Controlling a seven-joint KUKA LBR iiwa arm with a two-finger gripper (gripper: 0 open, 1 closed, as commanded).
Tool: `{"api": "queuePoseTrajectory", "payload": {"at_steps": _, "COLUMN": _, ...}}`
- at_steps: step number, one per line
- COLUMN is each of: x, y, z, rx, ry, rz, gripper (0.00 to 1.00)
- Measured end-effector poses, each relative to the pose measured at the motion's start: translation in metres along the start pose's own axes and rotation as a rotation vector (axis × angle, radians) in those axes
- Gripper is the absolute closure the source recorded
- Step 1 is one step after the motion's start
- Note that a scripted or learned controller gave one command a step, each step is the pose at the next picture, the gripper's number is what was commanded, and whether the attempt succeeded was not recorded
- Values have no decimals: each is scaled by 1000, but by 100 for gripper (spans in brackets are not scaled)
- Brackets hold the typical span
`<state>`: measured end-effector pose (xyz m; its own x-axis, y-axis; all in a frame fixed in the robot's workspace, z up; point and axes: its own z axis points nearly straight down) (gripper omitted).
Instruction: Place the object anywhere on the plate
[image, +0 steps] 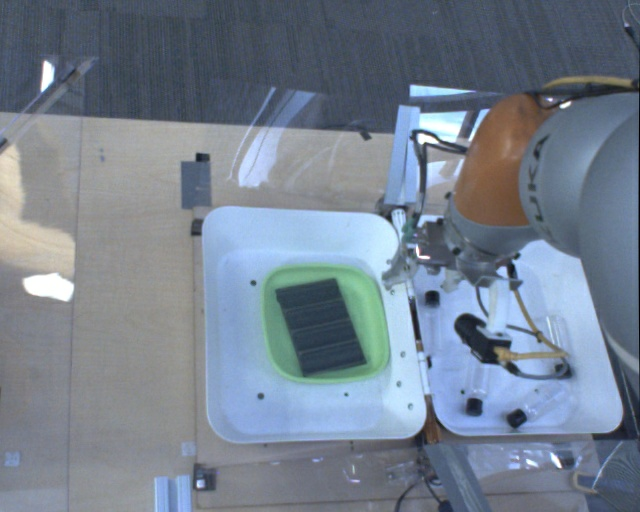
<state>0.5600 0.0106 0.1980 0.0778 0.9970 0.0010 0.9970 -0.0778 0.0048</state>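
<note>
While the grey arm (560, 150) hangs over the right bin (585, 300), its tool (440, 262) sits near the divide between bins (whether open or closed, I cannot tell). A dark ridged block (320, 327) lies flat on the green plate (372, 310) in the left bin (230, 330). No legible writing anywhere.

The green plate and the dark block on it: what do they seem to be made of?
Green plate: probably plastic, smooth and slightly glossy, with a soft rounded rim and even colour.
Dark block: matte dark grey, with ridges across; perhaps rubber or foam, hard to tell.
</note>
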Motion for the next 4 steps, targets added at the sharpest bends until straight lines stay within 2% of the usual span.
{"api": "queuePoseTrajectory", "payload": {"at_steps": 1, "x": -20, "y": -13, "z": -45, "rx": -2, "ry": -1, "rz": 61, "gripper": 0}}
{"api": "queuePoseTrajectory", "payload": {"at_steps": 2, "x": -88, "y": 14, "z": -70, "rx": -4, "ry": -2, "rz": 115, "gripper": 0}}
{"api": "queuePoseTrajectory", "payload": {"at_steps": 3, "x": -179, "y": 66, "z": -122, "rx": -6, "ry": -4, "rz": 97, "gripper": 0}}
{"api": "queuePoseTrajectory", "payload": {"at_steps": 4, "x": -176, "y": 105, "z": -87, "rx": -3, "ry": -4, "rz": 118, "gripper": 0}}
